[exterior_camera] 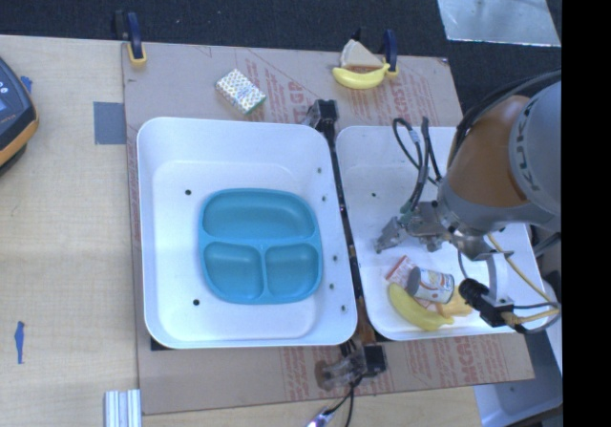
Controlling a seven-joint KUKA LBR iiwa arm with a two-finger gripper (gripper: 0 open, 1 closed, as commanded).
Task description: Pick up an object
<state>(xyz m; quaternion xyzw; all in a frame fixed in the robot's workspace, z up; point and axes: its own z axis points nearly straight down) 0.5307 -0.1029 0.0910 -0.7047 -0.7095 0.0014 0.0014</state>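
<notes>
In the right bin [374, 165] lie a yellow banana [412, 311] near the front edge and a small can with a red and white label [426, 283] just behind it. My gripper [391, 235] hangs over the right bin's middle, a little behind and left of the can, its grey fingers pointing left. Nothing shows between the fingers. The grey arm with its orange band [487, 167] reaches in from the right and covers the bin's right part.
The left bin [162, 224] holds a blue divided plate [260, 245]. Behind the bins on the cardboard lie a small patterned box [240, 91] and a yellow toy banana with a sandwich piece [361, 67]. Cables run along the arm.
</notes>
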